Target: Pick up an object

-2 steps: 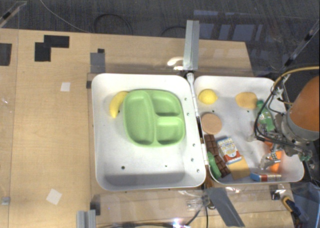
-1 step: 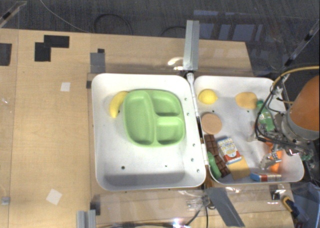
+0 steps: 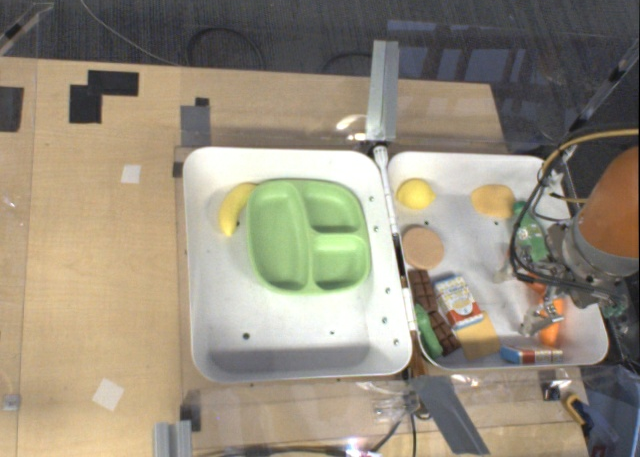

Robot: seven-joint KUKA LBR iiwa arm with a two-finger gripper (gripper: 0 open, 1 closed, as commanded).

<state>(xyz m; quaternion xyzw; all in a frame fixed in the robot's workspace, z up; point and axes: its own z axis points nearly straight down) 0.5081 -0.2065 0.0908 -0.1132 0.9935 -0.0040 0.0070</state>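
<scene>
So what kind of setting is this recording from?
Most likely a robot lab bench set up for bin picking, not a home or kitchen. Two shallow white bins sit in a metal frame on a wooden bench, holding toy food such as a banana and a green divided tray.

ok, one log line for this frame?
arm over right bin far-right side | gripper low by orange item | grasp unconfirmed | green tray, banana in left bin

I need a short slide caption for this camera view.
Arm over right bin of toy food; green tray and banana in left bin.
</scene>
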